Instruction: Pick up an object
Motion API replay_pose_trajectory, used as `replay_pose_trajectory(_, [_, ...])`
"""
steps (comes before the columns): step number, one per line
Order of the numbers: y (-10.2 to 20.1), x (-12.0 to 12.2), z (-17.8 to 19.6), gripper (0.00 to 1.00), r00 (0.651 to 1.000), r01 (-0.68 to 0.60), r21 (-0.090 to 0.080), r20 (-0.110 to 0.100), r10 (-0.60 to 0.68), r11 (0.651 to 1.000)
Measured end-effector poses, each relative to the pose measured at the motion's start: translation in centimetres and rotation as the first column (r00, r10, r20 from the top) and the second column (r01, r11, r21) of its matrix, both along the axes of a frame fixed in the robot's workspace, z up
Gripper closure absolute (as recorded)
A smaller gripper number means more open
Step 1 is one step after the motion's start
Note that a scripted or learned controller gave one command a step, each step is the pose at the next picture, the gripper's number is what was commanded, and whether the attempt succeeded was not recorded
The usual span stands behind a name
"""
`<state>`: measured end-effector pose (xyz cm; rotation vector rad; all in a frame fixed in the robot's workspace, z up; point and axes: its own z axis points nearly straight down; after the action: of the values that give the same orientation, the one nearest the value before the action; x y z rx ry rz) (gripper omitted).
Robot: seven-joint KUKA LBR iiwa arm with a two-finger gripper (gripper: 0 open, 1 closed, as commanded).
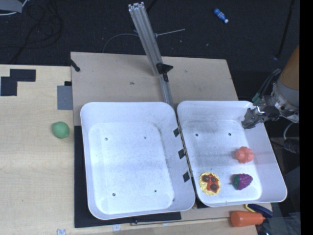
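Pincer over right bin edge — pink toy apart

Count of things on the counter

Two white bins; one pink lump, one purple grape bunch, one yellow pizza toy, one green ball, one orange carrot.
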<state>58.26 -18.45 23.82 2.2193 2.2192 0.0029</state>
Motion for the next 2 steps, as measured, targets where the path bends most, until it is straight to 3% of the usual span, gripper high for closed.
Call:
replay_pose_trajectory(1, [0.0, 0.1, 5.0, 1.0, 1.0, 0.0, 0.0, 0.001, 0.0, 1.0])
replay_pose_trajectory(2, [4.8, -2.2, 3.6, 1.0, 1.0, -0.003, 0.002, -0.005, 0.003, 1.0])
